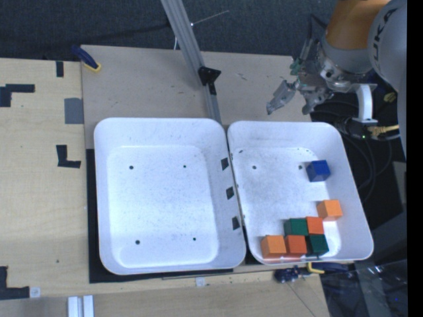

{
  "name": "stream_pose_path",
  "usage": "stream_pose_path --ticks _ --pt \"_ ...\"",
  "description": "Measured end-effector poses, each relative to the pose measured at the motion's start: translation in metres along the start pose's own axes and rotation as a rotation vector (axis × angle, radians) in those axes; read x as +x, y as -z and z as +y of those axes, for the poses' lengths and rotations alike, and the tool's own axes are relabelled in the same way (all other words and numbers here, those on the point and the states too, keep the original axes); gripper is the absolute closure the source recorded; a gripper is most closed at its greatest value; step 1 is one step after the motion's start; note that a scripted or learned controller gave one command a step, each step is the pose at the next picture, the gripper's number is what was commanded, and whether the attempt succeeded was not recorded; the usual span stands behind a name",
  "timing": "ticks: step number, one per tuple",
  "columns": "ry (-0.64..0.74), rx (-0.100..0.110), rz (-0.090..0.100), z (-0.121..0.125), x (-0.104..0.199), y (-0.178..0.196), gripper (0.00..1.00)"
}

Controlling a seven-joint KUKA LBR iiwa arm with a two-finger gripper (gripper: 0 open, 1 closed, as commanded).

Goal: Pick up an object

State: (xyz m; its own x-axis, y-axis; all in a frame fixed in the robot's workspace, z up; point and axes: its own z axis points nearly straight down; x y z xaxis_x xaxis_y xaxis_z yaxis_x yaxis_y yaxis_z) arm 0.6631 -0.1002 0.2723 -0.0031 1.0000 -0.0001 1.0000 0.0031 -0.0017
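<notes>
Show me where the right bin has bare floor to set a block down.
Free: the right white bin's left half and far end, bordered by the blue cube. Crowded: the near right corner, where orange cubes and green cubes cluster.

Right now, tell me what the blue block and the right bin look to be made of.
Blue block: probably painted wood or solid plastic, matte; its faces are flat and evenly coloured with no glare. Right bin: likely moulded plastic, smooth white with rounded corners and a raised rim, speckled with dark flecks. Neither can be confirmed from this view.
</notes>
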Motion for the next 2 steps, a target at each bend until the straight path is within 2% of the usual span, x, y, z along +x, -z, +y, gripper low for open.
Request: stream_pose_path --ticks 1,2 --pt "0.000 0.000 -0.001 0.000 0.000 0.000 0.00" --pt "-0.001 0.006 -0.001 0.004 -0.004 -0.063 0.00"
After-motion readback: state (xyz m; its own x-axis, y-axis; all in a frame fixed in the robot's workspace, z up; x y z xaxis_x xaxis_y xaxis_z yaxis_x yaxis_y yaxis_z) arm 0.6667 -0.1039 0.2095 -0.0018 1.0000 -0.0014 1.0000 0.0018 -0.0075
